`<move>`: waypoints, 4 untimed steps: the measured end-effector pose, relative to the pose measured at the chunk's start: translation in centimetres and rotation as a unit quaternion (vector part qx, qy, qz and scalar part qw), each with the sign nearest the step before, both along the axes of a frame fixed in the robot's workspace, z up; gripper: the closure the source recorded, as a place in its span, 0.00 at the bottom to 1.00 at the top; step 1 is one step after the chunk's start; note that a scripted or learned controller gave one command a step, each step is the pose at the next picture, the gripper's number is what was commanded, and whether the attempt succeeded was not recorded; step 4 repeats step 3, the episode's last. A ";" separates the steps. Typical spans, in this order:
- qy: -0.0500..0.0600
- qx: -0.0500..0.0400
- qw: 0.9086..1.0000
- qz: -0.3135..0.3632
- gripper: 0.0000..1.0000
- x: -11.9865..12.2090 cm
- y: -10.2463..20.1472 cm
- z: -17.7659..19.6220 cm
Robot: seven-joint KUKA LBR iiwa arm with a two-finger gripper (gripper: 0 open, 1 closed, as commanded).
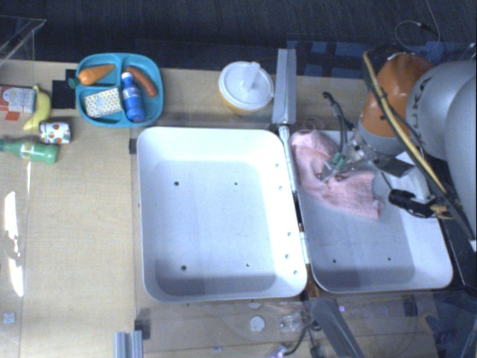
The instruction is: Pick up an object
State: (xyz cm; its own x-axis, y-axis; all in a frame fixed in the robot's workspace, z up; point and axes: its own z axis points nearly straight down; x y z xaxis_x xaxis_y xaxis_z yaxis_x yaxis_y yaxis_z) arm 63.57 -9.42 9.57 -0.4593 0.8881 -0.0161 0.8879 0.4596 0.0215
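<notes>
A crumpled pink cloth [328, 171] lies in the upper left part of the right bin [387, 259]. My gripper [333, 169] is down on the cloth near its middle, with the grey arm and its orange band reaching in from the upper right. The thin fingertips [328, 173] press into the fabric close together, and a fold of the cloth seems to be pinched between them. The cloth still rests on the bin floor.
The left bin [216, 215] stands beside the right one, a raised divider between them. On the bench at the back left are a blue tray [153, 77] of toy food, a white-lidded cup [246, 86], a banana, a can and a green bottle.
</notes>
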 end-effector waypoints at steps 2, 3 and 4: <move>0.000 0.000 1.000 0.000 0.00 0.0 0.0 0.0; 0.000 0.000 1.000 0.000 0.00 0.0 0.0 0.0; 0.000 0.000 1.000 0.000 0.00 0.0 0.0 0.0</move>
